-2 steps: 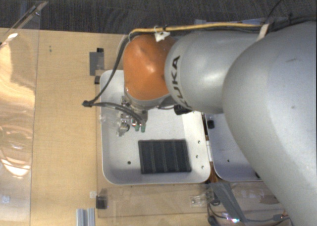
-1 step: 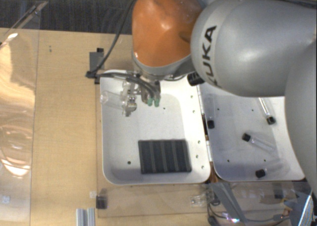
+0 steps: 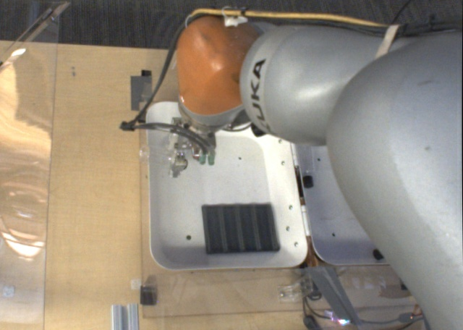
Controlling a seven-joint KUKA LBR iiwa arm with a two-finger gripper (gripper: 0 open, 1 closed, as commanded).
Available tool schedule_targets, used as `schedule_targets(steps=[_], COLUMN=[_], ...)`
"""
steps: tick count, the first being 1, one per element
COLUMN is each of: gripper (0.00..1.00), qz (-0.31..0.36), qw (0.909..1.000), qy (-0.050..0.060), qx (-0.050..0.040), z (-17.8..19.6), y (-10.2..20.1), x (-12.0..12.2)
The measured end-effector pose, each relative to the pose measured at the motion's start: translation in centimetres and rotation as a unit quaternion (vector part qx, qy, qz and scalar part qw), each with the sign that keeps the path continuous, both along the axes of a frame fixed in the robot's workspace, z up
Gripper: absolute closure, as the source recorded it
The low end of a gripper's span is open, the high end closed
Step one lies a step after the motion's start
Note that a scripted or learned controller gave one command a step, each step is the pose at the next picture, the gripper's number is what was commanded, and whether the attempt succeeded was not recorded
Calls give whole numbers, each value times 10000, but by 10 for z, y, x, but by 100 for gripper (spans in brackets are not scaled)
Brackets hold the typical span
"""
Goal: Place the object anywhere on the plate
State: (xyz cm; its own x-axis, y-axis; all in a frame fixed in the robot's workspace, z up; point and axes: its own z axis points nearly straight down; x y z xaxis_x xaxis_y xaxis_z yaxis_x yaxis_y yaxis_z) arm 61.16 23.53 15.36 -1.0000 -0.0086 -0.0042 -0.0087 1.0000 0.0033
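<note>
**Camera view: my claw hangs over the left bin, with a dark ridged slab nearer the bin's front**

Camera view, looking down at a slant on a pale wooden desk (image 3: 87,213) that carries two shallow white bins side by side. I am the grey arm that fills the right and upper part of the picture. My orange band (image 3: 210,61) sits just above my claw (image 3: 189,149).

The claw is over the far part of the left bin (image 3: 155,249), close to that bin's left wall. It is small and partly hidden under my wrist. I cannot tell whether it is released or clenched, or whether anything is in it. I also cannot tell whether it touches the bin floor.

Below the claw in the picture and a little to its right, well apart from it, a dark ridged slab (image 3: 240,227) lies flat on the floor of the same bin. It is rectangular, with grooves running along it. I cannot tell whether it is the plate or the object.

The right bin (image 3: 340,249) lies to the right of the claw, mostly covered by my arm.

Above and to the left of the claw, a small dark grey bracket (image 3: 139,88) sits on the desk outside the bin. Far below the claw, past the bin's front edge, a little black block (image 3: 148,294) rests on the desk.

A yellow cable (image 3: 311,19) runs along the top of my arm.
</note>
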Motion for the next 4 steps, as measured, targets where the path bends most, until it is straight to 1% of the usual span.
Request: schedule_targets(steps=[1,2,3,4], gripper=[100,100,100,100], qz=[-646,20,2489,637], qw=[9979,10000,9685,9980], qy=[1,-31,-59,-12], qx=[4,10,-5,-1], z=[-5,139,265,73], y=[1,1,0,-9], x=[-118,-123,-30,34])
